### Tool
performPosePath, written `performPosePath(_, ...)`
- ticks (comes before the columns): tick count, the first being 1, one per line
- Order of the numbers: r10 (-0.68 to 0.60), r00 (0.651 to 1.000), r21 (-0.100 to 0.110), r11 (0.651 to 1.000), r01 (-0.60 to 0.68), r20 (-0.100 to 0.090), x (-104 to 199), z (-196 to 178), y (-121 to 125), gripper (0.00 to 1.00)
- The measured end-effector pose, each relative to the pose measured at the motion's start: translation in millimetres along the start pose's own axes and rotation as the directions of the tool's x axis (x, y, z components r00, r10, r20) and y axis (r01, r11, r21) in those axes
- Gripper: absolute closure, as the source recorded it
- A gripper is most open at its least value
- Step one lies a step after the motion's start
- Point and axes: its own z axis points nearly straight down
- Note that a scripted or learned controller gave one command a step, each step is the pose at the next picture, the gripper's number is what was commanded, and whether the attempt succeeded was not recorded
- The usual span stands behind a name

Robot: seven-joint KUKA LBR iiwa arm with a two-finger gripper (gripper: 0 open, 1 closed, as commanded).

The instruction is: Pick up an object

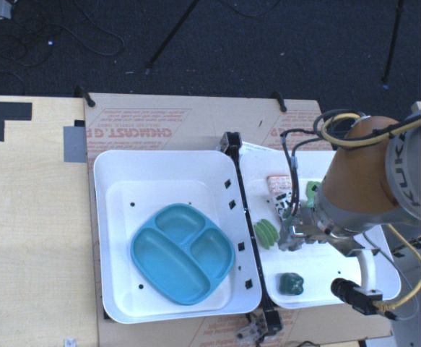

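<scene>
At the bottom of the frame, nearest the camera, a dark green lump [292,283] lies alone on the floor of the right bin [318,300]. Just above it, the hand [291,237] sits low in that bin at the frame's centre right, beside a ribbed light green piece [266,233] that rests against the bin's left wall. Whether the hand is open or closed cannot be told from here, and nothing is seen held in it. Higher still lie a red-and-white packet [279,183], a black-and-white speckled item [283,203] and a bright green bit [312,189] beside the arm [358,179]. In the left bin [159,166], a blue divided plate [183,253] lies flat. The counter [29,230] stretches off to the left. The pick looks not yet done: the reach appears made, while the grasp and lift remain.
</scene>
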Motion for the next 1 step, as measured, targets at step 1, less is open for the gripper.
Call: performPosePath(1,-0.002,1.000,0.000,1.000,0.002,0.000,60.8,2.4,2.2,1.00)
